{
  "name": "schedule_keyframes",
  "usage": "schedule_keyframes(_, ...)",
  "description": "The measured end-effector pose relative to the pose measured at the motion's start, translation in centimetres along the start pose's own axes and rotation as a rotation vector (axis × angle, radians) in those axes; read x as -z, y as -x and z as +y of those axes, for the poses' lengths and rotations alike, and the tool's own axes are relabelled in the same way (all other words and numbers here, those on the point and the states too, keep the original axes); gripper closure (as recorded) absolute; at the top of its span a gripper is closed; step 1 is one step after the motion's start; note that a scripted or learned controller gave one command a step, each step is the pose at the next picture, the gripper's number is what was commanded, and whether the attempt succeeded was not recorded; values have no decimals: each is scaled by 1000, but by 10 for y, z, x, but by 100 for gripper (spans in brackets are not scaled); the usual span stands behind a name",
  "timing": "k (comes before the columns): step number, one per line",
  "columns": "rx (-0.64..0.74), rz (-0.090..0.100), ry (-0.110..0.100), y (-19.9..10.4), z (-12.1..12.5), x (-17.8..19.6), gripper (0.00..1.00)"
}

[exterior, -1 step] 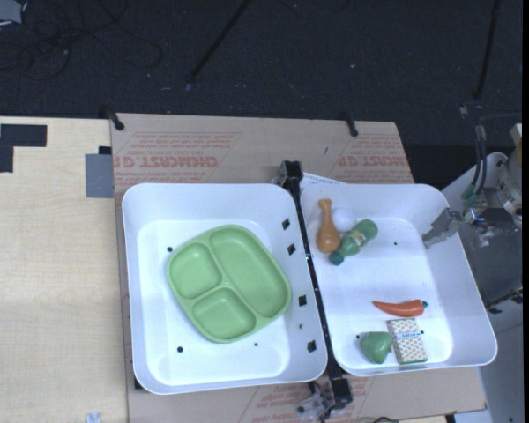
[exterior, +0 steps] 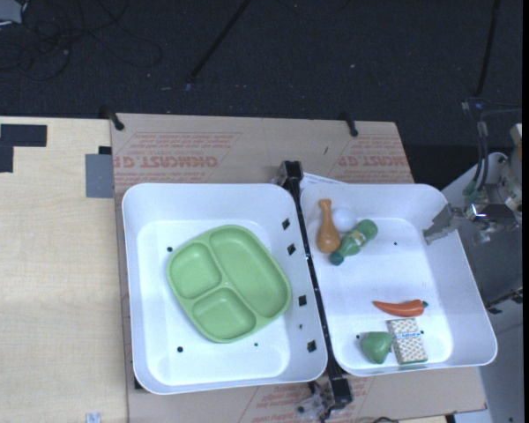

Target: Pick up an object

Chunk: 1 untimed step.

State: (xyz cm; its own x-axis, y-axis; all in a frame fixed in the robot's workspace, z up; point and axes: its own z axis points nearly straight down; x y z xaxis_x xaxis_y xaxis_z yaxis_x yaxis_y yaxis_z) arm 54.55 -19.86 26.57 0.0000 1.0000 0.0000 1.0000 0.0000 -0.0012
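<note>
The right bin (exterior: 450, 298) holds several small objects. A tan drumstick-shaped toy (exterior: 327, 228) lies near its back left, touching a green bottle (exterior: 353, 241). An orange-red chili pepper (exterior: 399, 307) lies toward the front. Beside a small patterned box (exterior: 409, 340) at the front sits a green lump (exterior: 376, 346). My gripper (exterior: 454, 218) hovers over the bin's back right wall, apart from all the objects, with nothing seen in it.
The left bin (exterior: 150, 324) carries a green divided plate (exterior: 227, 282). A black divider (exterior: 307, 280) runs between the two bins. Cardboard (exterior: 212, 148) lies under both bins, and a wooden bench top (exterior: 44, 263) extends to the left.
</note>
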Motion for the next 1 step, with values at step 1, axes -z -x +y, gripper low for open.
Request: schedule_keyframes(1,0,3,-7,0,-2,-65,0)
